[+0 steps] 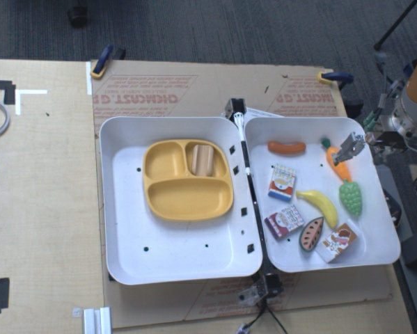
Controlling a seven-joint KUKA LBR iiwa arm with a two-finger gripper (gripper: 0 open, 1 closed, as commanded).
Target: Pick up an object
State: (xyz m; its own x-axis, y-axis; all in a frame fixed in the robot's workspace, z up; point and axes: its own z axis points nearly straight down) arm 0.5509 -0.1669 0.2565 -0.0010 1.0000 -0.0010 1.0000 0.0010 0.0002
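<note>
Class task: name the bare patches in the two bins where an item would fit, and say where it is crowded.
Left bin: bare floor around the yellow plate, widest in front of it. Right bin: crowded; small gap between the sausage and carrot, near the gripper.

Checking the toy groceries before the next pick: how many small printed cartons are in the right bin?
3. One carton mid-bin left of the banana, one below it by the watermelon slice, one at the near right corner. None looks hidden.
</note>
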